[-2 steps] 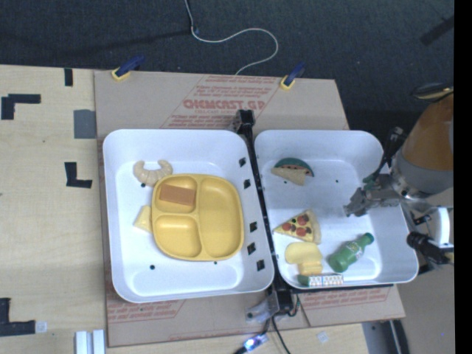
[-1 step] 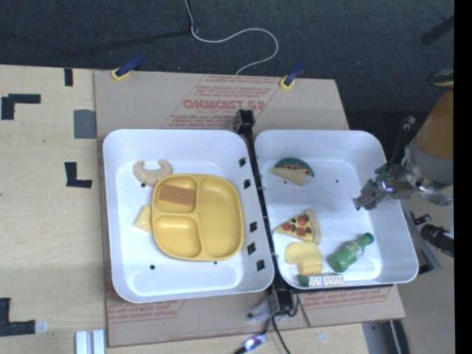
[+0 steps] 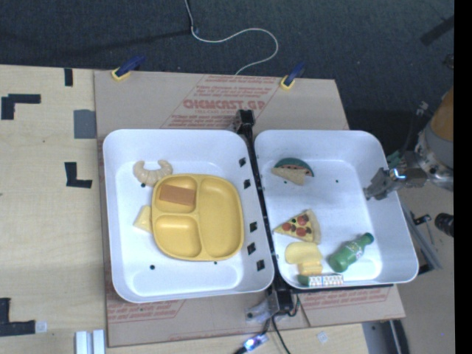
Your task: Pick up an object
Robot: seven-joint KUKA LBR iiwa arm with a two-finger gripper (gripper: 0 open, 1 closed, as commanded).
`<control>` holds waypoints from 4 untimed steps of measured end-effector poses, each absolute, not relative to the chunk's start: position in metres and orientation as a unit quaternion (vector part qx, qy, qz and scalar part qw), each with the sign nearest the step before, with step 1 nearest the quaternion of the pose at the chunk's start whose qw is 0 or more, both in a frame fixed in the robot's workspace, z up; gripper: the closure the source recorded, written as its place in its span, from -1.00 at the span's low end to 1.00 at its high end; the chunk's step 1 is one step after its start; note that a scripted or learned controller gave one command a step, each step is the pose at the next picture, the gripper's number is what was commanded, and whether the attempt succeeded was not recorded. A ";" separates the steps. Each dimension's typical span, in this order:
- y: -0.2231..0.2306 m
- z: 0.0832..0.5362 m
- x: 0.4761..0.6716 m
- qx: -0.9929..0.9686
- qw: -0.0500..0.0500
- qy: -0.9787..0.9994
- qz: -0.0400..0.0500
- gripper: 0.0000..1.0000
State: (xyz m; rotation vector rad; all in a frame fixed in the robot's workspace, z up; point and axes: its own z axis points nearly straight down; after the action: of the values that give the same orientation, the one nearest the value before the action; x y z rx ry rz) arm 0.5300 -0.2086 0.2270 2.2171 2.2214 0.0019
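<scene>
The right bin [image 3: 335, 142] holds a taco-like half round with a green rim [image 3: 293, 171], a pizza slice [image 3: 300, 226], a pale yellow block [image 3: 304, 255], a green bottle [image 3: 349, 251] lying on its side and a small white strip [image 3: 321, 279]. My gripper [image 3: 380, 183] hangs over this bin's right rim, apart from every object; the green bottle lies nearest, below and to its left. Nothing shows in its grasp. The arm's wrist [image 3: 431, 157] enters from the right edge.
The left bin [image 3: 125, 150] carries a yellow divided plate [image 3: 214, 231] with a brown toast slice [image 3: 177, 193] in one compartment, a beige curled pastry [image 3: 150, 170] and a yellow wedge [image 3: 142, 218] beside it. Both bins rest on a cardboard sheet [image 3: 214, 102].
</scene>
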 end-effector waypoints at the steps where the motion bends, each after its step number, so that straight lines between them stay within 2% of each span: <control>1: -0.152 0.236 0.540 0.704 -0.001 0.710 0.001 1.00; 2: -0.099 0.221 0.553 0.705 -0.001 0.709 0.000 1.00; 3: -0.045 0.233 0.551 0.705 -0.001 0.710 0.000 1.00; 4: -0.043 0.216 0.562 0.707 -0.001 0.707 -0.002 1.00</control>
State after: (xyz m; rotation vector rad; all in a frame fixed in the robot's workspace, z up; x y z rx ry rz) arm 0.5619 -0.0435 0.2164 2.2213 2.2238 -0.0048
